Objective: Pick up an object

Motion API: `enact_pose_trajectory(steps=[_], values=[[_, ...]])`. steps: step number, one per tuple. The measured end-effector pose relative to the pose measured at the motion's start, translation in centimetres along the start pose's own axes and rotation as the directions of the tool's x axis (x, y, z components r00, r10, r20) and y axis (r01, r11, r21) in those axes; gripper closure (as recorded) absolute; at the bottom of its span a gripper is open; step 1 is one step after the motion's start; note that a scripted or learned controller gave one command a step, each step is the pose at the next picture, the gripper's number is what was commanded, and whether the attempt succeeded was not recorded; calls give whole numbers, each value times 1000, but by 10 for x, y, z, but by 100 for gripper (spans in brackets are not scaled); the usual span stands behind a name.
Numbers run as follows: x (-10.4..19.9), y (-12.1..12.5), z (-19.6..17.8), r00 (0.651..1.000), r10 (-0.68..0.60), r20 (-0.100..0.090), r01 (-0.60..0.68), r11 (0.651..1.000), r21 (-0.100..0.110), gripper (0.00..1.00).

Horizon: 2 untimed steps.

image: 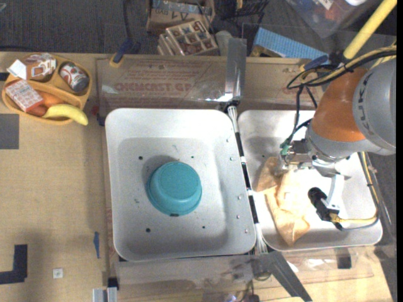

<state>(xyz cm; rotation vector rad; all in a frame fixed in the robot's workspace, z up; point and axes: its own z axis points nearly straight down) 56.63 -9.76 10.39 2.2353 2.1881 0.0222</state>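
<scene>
Here the tan cloth (284, 201) lies under the arm's fingers (291, 163) (whose state I cannot tell).

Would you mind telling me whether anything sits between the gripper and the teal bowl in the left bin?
Yes. The gripper hangs over the right bin, above a tan crumpled object. The teal bowl lies upside down in the left bin. Between them run the two bins' adjoining rims; nothing else visible intervenes.

Evenly lit from overhead, fairly bright. Soft shadow just under the teal bowl (175, 188) w/ no hard edges. Mild glare on clear plastic wrap (189, 83) above the bowl. Slightly soft overall; dim, murky clutter beyond the wrap.
</scene>
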Motion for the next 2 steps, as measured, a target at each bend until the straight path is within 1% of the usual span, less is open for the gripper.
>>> enact_pose_trajectory(steps=[1, 2], values=[[1, -22, 9, 860, -510, 5, 510, 860, -5, 100], [67, -8, -81, 987, -162, -2, 162, 987, 18, 100]])
